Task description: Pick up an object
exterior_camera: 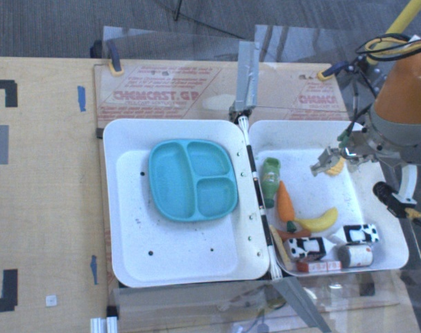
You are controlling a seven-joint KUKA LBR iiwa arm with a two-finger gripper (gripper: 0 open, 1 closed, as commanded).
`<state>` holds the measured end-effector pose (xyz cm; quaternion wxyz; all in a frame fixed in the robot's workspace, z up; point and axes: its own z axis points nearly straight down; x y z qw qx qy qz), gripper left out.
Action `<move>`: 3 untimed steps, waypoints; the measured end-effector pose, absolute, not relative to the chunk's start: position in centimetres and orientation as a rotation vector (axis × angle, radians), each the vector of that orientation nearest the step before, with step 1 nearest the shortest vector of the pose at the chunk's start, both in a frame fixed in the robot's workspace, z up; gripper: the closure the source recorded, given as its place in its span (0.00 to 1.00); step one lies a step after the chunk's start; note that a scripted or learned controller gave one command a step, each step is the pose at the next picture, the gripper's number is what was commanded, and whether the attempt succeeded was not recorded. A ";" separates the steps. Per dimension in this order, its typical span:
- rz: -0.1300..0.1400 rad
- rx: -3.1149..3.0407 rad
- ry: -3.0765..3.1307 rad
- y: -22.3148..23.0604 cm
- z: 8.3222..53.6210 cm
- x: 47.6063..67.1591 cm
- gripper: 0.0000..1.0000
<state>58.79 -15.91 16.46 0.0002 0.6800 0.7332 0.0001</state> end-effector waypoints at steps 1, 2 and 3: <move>0.002 2.072 2.358 -18.7 8.7 66.8 0.00; 0.008 2.060 2.369 -21.2 8.8 64.5 0.00; 0.006 2.057 2.366 -21.3 9.9 64.5 1.00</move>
